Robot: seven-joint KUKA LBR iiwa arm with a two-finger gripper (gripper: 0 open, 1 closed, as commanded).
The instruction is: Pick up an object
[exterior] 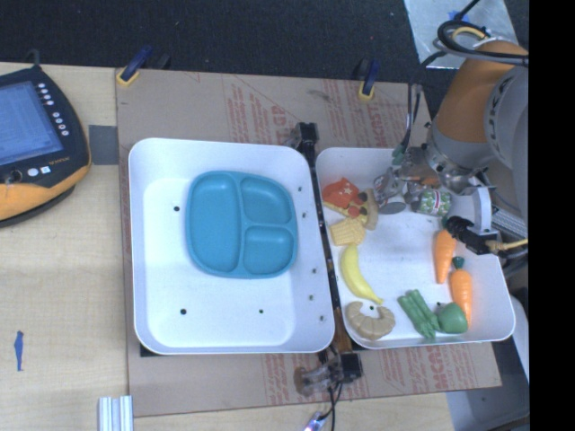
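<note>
The right bin [395, 245] holds several toy foods: a red piece [340, 193], a yellow ridged piece [347, 233], a banana [358, 276], a tan pastry [369, 321], green beans [416, 313], a green pepper [453, 318] and two carrots [444, 252] [461, 291]. My gripper [393, 189] hangs low over the bin's far part, just right of the red piece. A greenish, can-like object [432, 202] lies right beside it, under the wrist. Nothing shows clearly between the fingers.
The left bin [153, 241] holds a blue divided plate [241, 224]. A teach pendant [31, 146] lies on the bench at far left. Clamps [307, 136] [328, 372] sit where the two bins meet. The arm's grey and orange body [481, 106] rises over the right bin's far right corner.
</note>
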